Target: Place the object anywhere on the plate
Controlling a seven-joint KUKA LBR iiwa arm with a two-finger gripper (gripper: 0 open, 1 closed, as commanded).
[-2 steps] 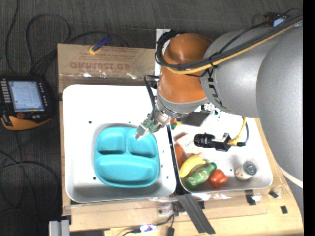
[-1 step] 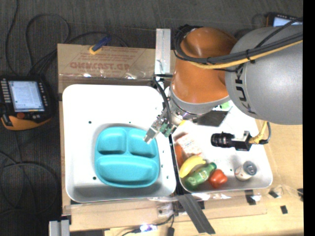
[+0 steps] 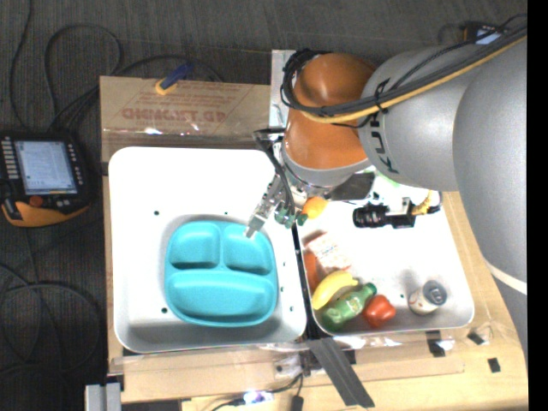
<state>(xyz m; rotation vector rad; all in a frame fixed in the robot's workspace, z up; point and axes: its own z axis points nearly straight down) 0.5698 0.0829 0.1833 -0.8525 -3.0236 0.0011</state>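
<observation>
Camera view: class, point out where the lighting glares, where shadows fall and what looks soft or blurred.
Camera view: bright even light washes out the left bin's floor; the blue plate casts a soft shadow along its lower edge; the arm's orange band shows a mild sheen; the gripper and the toy food look slightly soft.

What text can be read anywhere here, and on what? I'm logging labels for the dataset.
"KU", the visible start of a brand name, on the grey arm.
Reddish print on the cardboard sheet: upside down and too blurred to read.
Screen of the handheld pendant: too small to read.
Small packet in the right bin: print illegible.
</observation>
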